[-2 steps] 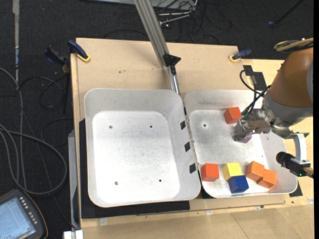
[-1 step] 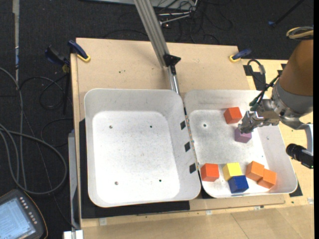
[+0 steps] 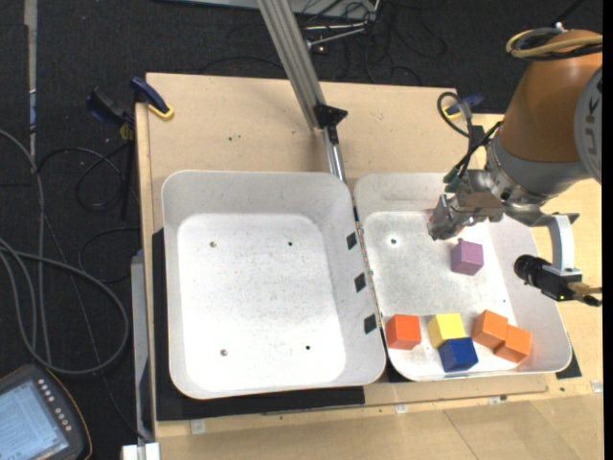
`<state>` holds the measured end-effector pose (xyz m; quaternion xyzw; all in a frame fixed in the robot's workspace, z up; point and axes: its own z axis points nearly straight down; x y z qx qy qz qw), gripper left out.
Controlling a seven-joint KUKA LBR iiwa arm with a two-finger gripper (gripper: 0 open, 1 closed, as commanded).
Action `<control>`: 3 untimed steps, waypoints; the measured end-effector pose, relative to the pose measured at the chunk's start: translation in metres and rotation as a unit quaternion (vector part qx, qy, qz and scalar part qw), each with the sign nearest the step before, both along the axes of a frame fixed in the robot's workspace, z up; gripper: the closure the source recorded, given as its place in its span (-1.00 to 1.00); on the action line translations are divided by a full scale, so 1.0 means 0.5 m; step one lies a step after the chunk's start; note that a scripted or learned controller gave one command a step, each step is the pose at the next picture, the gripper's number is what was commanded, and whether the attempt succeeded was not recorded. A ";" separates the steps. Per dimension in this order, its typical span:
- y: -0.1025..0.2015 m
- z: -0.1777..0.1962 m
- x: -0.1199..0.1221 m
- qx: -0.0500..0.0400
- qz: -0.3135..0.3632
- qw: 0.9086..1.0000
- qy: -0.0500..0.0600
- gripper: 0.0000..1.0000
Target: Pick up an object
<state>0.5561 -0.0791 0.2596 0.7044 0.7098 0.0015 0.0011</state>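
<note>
In the right bin (image 3: 407,192) a purple cube (image 3: 467,256) lies near the middle. Along the bin's front edge sit an orange cube (image 3: 403,331), a yellow cube (image 3: 445,328), a blue cube (image 3: 459,354) and two more orange blocks (image 3: 503,335). My gripper (image 3: 444,224) hangs over the right bin, just up and left of the purple cube, with nothing visibly between its fingers. The grey and orange arm (image 3: 551,113) comes in from the upper right.
The left bin (image 3: 182,199) sits beside the right one on the wooden bench. A metal pole (image 3: 292,46) slants down to the gap between the bins. Blue and yellow clamps (image 3: 144,94) grip the bench's far left corner. Cables lie on the floor.
</note>
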 end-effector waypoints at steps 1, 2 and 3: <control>0.078 -0.022 0.038 0.000 0.000 1.000 0.001 1.00; 0.173 -0.033 0.063 0.000 0.000 1.000 0.001 1.00; 0.285 -0.039 0.106 0.000 0.000 1.000 0.001 1.00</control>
